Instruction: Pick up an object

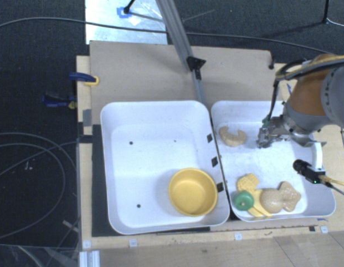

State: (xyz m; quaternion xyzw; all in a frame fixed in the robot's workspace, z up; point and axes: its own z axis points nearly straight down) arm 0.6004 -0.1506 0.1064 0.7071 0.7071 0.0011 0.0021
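Arm w/ orange band reaches in from right; gripper (264, 140) low in right bin (327, 207), just right of croissant (232, 136). Pincer state: can't tell. Wooden bench (138, 71), dark carpet.

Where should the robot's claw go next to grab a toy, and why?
Probably a small slide left and down toward the tan croissant toy. The gripper hangs in the right bin just beside it, with nothing seen between its fingers. The croissant lies alone on bare floor, while the other toys crowd together at the bin's near edge.
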